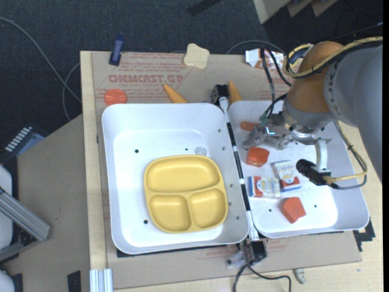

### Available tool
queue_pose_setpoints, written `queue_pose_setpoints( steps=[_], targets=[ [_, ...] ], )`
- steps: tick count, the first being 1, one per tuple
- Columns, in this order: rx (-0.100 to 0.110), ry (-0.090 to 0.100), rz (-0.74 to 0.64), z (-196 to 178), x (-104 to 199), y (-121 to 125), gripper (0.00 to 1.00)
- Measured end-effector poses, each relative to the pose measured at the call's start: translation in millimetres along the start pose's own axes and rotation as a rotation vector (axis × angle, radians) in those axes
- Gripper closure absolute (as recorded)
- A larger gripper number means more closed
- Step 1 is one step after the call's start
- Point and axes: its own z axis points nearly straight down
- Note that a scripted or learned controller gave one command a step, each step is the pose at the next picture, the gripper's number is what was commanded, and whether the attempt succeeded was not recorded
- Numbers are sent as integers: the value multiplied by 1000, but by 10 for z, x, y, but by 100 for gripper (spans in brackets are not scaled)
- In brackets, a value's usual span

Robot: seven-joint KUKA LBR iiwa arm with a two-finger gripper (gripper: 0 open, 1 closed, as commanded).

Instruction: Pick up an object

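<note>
This is a robotics lab test station, not a home or shop. A grey and orange industrial arm (331, 78) reaches over two shallow white bins (121, 139) clamped side by side on a cardboard-topped bench (146, 75). Loose cables (36, 47) trail across dark carpet (61, 11) beyond the bench's far edge, and aluminium framing (24, 215) stands off its left side.

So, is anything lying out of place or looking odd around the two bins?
Yes. Several small things lie outside the bins on the brown board behind them: a pale bread-like piece, an orange carrot-like piece, a round orange piece and a blue object at the board's edge. The yellow divided plate sits slightly askew in the left bin.
</note>
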Motion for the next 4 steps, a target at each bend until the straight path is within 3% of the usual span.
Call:
queue_pose_setpoints(
  steps=[1,2,3,4],
  targets=[
    [-1,-1,2,3,-116,-916,0],
    [0,0,1,1,18,-968,0],
    [-2,0,2,-96,19,-966,100],
    [-1,0,2,-95,19,-967,0]
  ],
)
